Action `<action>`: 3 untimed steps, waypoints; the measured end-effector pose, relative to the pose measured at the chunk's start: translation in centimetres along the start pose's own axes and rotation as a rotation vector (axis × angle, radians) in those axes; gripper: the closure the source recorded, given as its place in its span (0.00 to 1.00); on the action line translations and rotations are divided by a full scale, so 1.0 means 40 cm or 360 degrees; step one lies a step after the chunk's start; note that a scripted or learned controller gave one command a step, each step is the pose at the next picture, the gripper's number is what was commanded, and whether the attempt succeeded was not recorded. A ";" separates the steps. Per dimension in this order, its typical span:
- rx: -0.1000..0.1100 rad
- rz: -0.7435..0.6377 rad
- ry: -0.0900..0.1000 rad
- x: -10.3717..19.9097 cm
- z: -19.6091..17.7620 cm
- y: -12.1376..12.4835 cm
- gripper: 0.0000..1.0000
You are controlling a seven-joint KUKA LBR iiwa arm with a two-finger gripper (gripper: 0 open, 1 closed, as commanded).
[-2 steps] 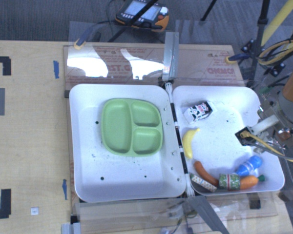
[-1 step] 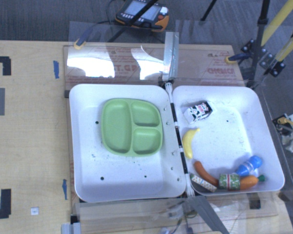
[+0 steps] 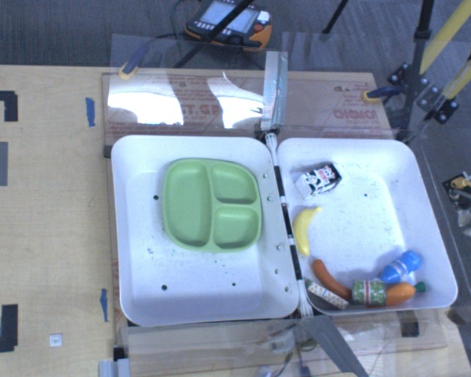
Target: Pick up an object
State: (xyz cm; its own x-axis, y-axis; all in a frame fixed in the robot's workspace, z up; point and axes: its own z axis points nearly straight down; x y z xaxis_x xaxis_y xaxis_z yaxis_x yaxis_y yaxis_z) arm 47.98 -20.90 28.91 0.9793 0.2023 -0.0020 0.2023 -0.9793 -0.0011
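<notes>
Grey carpet runs along the top of my feed, with a black and orange handheld controller [image 3: 226, 22] lying on it. Below that is the pale wooden bench [image 3: 47, 210], with black marks and bits of blue tape on its left part.

Moving right, I see the left bin [image 3: 133, 289]. It holds a green divided plate [image 3: 212, 205], lying flat slightly above the bin's middle, with one large compartment on the left and two smaller ones on the right.

Past the seam where the two bins meet comes the right bin [image 3: 385, 203], and the things to pick lie here. A small black-and-white package [image 3: 320, 179] sits near the upper left corner. A yellow banana [image 3: 304, 230] lies below it, close to the left wall. At the bottom edge a reddish sausage [image 3: 330, 277] lies at a slant. Beside it is a green-labelled can [image 3: 369, 291] on its side, then an orange carrot [image 3: 400, 293], with a blue bottle [image 3: 400, 267] just above them. These four crowd together along the lower wall.

On the far right, dark stand legs and a yellow pole [image 3: 447, 26] stand on the carpet.

I cannot tell from this feed whether the gripper is spread or pressed together.
</notes>
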 end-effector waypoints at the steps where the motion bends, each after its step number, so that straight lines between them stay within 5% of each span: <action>1: 0.0004 -0.0001 -0.0002 0.078 0.056 -0.164 1.00; 2: 0.0004 0.0000 -0.0004 0.069 0.088 -0.342 1.00; 3: 0.0000 -0.0007 0.0000 0.114 0.093 -0.135 1.00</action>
State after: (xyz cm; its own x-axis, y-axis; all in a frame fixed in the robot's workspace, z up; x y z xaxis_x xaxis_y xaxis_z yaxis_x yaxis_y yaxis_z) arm 51.35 -14.67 25.18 0.9784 0.2067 -0.0022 0.2067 -0.9784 -0.0011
